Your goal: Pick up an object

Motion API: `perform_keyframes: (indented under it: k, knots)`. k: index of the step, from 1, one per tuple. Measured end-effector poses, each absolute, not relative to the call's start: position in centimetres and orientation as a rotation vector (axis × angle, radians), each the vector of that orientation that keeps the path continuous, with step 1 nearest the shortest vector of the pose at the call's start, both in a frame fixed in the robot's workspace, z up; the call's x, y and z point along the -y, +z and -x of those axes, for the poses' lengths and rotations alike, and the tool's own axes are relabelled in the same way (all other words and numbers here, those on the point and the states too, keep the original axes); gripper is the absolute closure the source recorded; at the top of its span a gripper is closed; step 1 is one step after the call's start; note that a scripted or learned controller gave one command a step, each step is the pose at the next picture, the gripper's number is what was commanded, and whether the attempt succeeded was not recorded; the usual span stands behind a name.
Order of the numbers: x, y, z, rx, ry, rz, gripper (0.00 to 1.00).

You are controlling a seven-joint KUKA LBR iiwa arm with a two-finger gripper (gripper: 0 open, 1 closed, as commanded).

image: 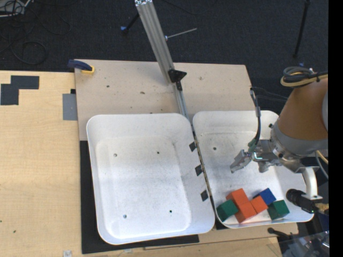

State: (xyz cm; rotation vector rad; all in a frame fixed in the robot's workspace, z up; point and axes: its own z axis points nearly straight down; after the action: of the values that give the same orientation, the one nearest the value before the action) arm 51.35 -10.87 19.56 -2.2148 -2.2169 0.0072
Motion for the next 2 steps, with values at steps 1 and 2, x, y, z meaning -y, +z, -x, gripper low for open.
perform_keyframes:
  k: [1,2]
  knots:
    - [11.0,19.8,-51.4,2.215,0.002,2.223,0.0]
    - [11.2,13.4,-51.0,2.215,0.009,2.215,0.0]
